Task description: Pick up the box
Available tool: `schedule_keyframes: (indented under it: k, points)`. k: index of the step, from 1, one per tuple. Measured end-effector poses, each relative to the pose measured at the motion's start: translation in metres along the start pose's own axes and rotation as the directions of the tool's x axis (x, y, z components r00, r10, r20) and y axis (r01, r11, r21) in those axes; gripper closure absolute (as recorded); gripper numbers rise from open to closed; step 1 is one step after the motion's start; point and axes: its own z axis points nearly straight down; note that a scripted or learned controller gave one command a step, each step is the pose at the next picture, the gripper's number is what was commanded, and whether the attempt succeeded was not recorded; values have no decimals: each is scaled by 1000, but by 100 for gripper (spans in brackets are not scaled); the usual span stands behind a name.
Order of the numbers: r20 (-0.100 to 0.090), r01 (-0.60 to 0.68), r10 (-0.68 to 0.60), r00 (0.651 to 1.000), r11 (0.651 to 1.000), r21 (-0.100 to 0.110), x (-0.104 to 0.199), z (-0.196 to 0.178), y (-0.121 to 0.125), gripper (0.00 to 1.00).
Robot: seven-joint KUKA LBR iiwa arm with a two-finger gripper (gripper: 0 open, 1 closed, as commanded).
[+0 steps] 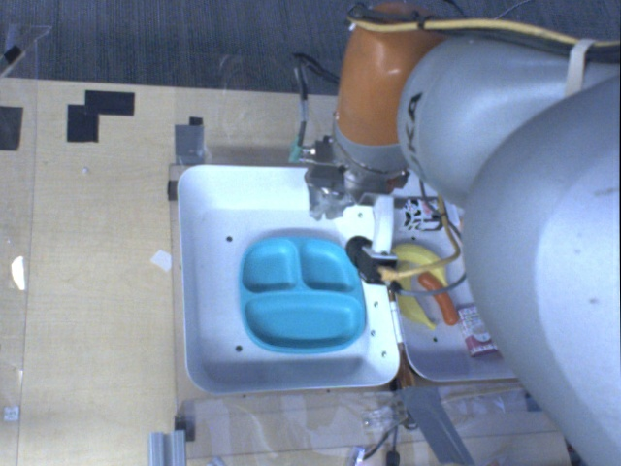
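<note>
A white box with black print (pixel 419 216) lies at the far side of the right bin (pixel 437 365), largely hidden under the arm. My gripper (pixel 328 202) hangs over the far right part of the left bin (pixel 209 260), left of the box and apart from it. Nothing shows in the gripper.
A blue divided plate (pixel 301 294) lies in the middle of the left bin. In the right bin lie a yellow banana (pixel 415 260), an orange-red stick-like item (pixel 441 301) and a red and white packet (pixel 477 336). The big grey arm covers most of the right bin.
</note>
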Motion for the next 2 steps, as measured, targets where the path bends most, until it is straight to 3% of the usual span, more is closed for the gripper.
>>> schedule_keyframes:
  k: [1,2]
  points:
    - [0,10,-10,1000,1000,-3,2,-11,1,100]
    - [1,-170,170,985,985,0,-12,-68,22,100]
